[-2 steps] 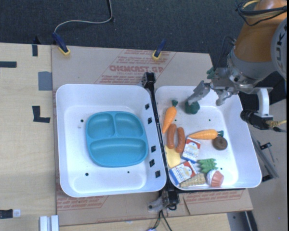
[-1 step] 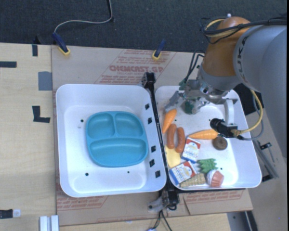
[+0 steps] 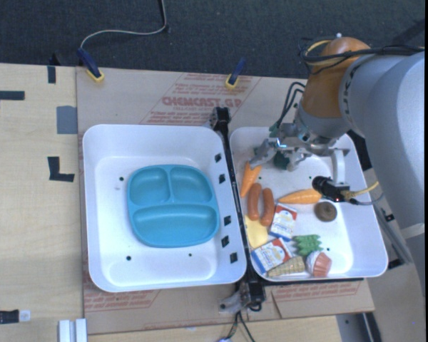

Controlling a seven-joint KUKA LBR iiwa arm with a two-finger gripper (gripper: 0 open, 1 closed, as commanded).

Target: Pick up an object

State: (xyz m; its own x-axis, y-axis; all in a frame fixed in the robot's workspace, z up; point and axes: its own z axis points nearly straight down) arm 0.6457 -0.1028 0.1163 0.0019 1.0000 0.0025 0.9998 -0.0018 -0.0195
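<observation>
Biggest in view: the grey arm, reaching over the far side of the right bin and covering part of its rim. Risk here: sweeping low across the bin and pushing the toys into one heap.

Next, the left bin, holding only a blue divided plate. No danger there, but also nothing useful for the grasp.

Then the gripper, low near the far left corner of the right bin, close to the wall between the two bins. Cannot tell if released or clenched; too small and too mixed with shine. Nothing seen held in it. Possible trouble: closing on air, or knocking the dividing wall when descending so near to it.

Likely target, as a judgement: the orange carrot, lying tilted just beside the gripper, one end against the dividing wall. Smooth and tapered, so easy to squeeze out sideways if caught near the thin end.

Just below it, two sausages side by side, touching or almost touching. Danger of catching both, or rolling one away.

Further on, a second carrot, a small packet and a green broccoli piece, crowded together in the near part of the bin. Hard to isolate one thing there without disturbing the neighbours.
</observation>
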